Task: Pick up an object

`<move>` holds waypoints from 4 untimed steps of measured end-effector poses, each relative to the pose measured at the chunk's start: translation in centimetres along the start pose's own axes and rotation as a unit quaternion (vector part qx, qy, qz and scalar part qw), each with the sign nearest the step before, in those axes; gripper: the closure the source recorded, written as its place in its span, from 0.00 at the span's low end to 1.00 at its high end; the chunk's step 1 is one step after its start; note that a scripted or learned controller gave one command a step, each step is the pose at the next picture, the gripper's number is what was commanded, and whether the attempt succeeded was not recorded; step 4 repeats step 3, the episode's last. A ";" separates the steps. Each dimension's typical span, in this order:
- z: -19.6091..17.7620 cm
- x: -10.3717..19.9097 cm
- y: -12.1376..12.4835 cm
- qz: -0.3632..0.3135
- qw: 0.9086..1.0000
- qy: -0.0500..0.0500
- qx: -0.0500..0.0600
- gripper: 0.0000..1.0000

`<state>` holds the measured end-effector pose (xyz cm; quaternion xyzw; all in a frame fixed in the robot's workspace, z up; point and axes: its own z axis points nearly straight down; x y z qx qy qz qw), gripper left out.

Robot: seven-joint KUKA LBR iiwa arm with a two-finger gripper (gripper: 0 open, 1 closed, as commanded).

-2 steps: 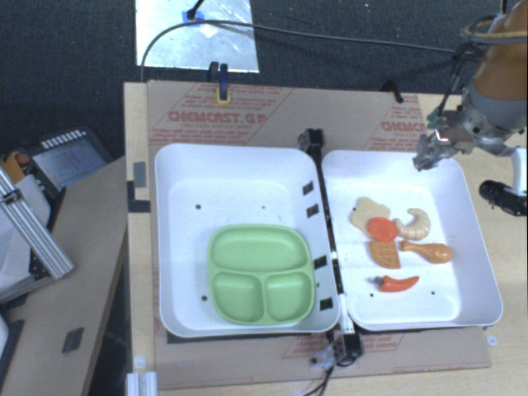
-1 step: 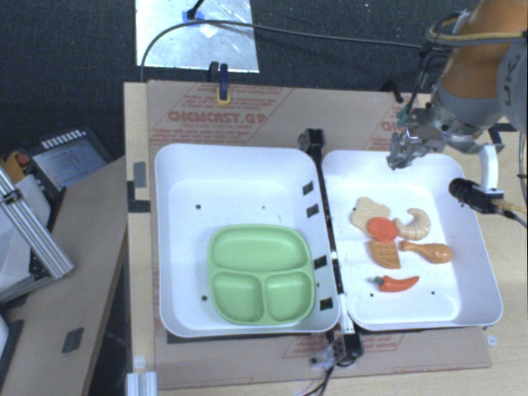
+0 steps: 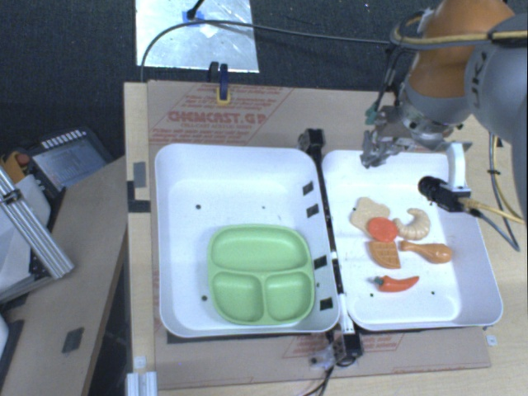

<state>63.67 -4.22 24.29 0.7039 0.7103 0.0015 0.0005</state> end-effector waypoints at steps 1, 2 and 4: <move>1.2 5.3 0.0 0.000 1.000 0.000 0.001 1.00; 0.6 10.3 -0.6 0.000 1.000 0.000 0.000 1.00; 1.2 15.4 -3.3 0.000 1.000 0.000 0.002 1.00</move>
